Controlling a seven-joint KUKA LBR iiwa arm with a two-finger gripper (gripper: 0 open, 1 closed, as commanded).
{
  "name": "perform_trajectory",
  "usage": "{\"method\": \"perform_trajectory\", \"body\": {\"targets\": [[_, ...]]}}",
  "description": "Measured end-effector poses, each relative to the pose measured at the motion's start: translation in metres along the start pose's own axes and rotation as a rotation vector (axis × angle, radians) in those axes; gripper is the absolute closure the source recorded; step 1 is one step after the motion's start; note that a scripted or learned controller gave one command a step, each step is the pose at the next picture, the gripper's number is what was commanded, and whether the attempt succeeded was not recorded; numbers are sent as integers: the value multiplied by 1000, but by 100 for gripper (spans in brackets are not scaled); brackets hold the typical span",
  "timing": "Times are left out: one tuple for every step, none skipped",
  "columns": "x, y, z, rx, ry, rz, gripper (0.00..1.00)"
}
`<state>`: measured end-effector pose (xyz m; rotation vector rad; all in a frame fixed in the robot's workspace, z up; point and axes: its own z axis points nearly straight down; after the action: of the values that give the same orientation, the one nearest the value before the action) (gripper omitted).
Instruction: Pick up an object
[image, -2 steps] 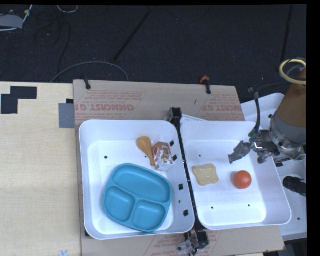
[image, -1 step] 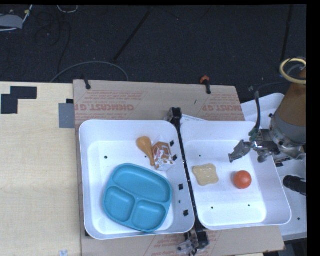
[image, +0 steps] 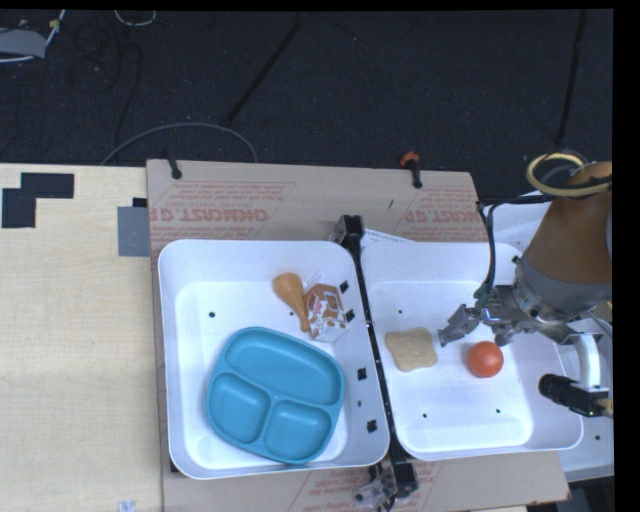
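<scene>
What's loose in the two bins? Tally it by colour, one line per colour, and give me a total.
Blue: 1, the divided plate in the left bin
Orange-tan: 1, the small spoon-like piece, left bin
Brown and white: 1, the small wrapped item, left bin
Beige: 1, the flat piece in the right bin
Red: 1, the ball, right bin
Total: 5

we cannot tell whether the gripper (image: 462, 327) has its tips apart or together; they blur into grey. the arm (image: 572, 240) is cut off at the right edge. the small wrapped packet (image: 325, 310) is too blurred to identify.
</scene>
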<state>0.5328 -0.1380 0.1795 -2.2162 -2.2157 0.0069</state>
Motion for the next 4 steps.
{"method": "perform_trajectory", "body": {"targets": [[6,4,62,0,1,0,0],[7,6,91,-7,0,1,0],[7,7,78,-11,3,5,100],[3,8,35,-9,-2,-1,100]]}}
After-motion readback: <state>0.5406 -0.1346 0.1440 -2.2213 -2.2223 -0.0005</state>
